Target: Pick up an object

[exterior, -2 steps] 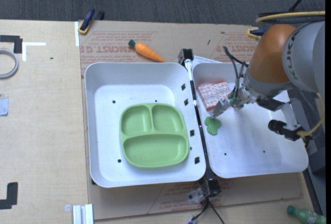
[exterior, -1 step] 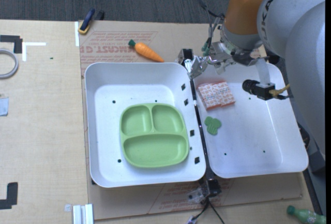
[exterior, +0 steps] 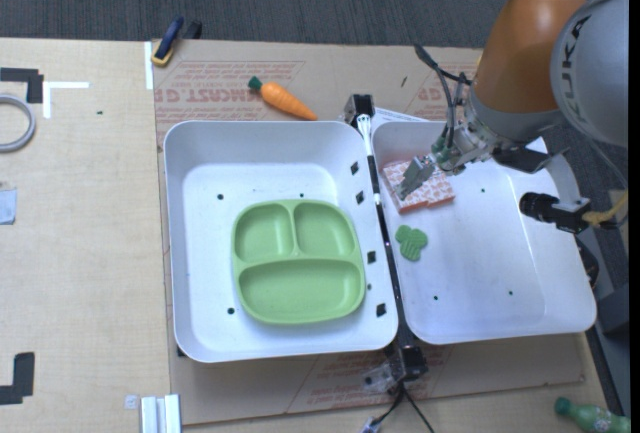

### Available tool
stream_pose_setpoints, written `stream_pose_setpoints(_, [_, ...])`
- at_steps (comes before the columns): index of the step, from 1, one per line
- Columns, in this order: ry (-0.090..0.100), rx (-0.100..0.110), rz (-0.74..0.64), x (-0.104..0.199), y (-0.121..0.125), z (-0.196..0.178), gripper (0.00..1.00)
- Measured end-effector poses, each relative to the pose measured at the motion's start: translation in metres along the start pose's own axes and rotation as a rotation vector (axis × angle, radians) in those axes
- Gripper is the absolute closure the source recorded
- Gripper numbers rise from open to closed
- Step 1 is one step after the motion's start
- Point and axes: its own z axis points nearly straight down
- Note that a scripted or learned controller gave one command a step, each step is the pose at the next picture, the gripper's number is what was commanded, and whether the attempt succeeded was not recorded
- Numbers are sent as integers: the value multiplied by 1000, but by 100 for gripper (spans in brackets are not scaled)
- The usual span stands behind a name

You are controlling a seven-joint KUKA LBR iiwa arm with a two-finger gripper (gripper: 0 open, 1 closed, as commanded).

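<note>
In the right bin (exterior: 520, 301), a pink and white patterned block (exterior: 422, 187) lies near the far left corner. A small green leaf-shaped piece (exterior: 411, 241) lies in front of it. My gripper (exterior: 418, 177) reaches down from the right onto the pink block, its fingers (exterior: 412, 183) over the block's left part. The left bin (exterior: 190, 251) holds a green divided plate (exterior: 297, 261).
An orange toy carrot (exterior: 283, 99) lies on the cardboard behind the left bin. A blue and yellow item (exterior: 168, 40) sits further back left. Black clips (exterior: 360, 108) join the bins at their shared wall. A green object (exterior: 590, 412) lies at the bottom right corner.
</note>
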Motion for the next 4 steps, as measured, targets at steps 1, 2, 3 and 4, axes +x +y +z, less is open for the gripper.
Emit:
stream_pose_setpoints(1, [-1, -1, -184, 11, 16, 0, 0])
stream_pose_setpoints(2, [0, 0, -452, 33, 26, 0, 0])
stream_pose_setpoints(3, [0, -1, -548, 77, 18, 0, 0])
stream_pose_setpoints(4, [-1, -2, -881, 61, -7, 0, 0])
